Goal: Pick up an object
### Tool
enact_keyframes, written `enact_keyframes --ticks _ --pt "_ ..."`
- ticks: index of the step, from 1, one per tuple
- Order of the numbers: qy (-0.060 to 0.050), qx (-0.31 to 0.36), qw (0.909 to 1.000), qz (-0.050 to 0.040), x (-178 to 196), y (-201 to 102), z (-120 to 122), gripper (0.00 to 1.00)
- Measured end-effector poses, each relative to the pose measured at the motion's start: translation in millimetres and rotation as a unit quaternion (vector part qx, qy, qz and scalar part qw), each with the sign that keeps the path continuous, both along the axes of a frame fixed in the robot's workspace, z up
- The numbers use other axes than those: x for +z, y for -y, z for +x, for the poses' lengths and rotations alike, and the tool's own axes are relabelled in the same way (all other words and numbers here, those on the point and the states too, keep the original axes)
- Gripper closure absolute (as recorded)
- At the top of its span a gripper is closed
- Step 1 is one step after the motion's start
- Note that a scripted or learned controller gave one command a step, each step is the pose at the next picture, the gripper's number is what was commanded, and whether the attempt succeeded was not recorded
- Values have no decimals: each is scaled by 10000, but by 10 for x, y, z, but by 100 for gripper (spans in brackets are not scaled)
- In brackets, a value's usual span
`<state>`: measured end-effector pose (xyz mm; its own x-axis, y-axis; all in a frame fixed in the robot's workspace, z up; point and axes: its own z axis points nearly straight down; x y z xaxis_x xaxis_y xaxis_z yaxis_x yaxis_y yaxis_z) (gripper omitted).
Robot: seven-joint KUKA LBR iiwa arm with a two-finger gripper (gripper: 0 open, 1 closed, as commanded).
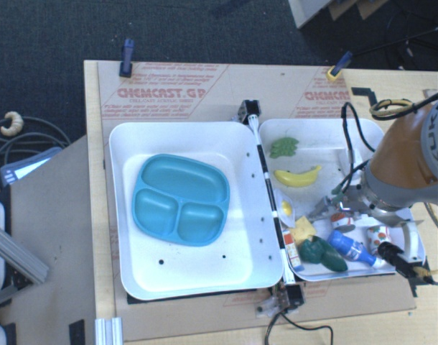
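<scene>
The right bin (316,131) holds several small objects. A green leafy toy (283,147) lies at the back, with a yellow banana (298,177) just in front of it. Near the front lie a yellow block (303,229), a dark green toy (324,254) and a blue bottle (352,249). A red and white can (341,222) sits right under my gripper (333,206). The gripper hangs low over the middle right of this bin, behind the blue bottle. The wrist hides whatever is directly beneath it.
The left bin (126,149) holds a blue divided plate (181,198). A red and white marker (291,251) lies along the right bin's left wall. Black cables (355,131) run from the arm over the bin's back right corner. Cardboard (204,85) lies under both bins.
</scene>
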<state>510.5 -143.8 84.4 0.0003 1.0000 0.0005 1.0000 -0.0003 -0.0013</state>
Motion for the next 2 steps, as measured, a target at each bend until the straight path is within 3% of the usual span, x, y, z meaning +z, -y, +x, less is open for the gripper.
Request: enact_keyframes --ticks 1,2 --pt "9 -1 10000 -4 101 0 4 100" --pt "11 7 10000 0 1004 -567 314 100"
